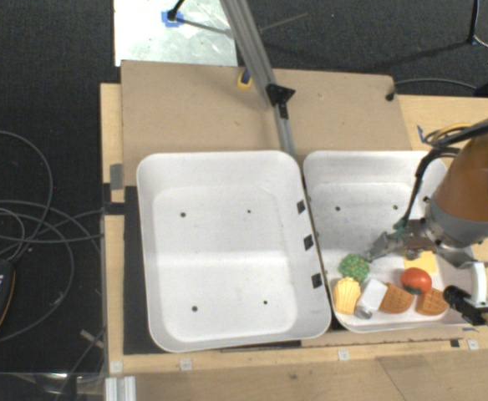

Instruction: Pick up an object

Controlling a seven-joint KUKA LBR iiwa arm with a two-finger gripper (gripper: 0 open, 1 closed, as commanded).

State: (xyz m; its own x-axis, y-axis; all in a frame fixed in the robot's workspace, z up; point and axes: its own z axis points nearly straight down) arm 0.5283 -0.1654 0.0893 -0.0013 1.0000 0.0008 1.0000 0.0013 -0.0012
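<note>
Toys bunched just under the claw

Toy food sits in the right bin's near corner. The claw hangs low over the heap; whether it is wide or narrow, I cannot tell. Green broccoli lies just below its tip, yellow corn beyond that, red tomato to its right. Left bin sits well off to the claw's left.

One fixed overhead camera looks down slantwise on both bins.
</note>
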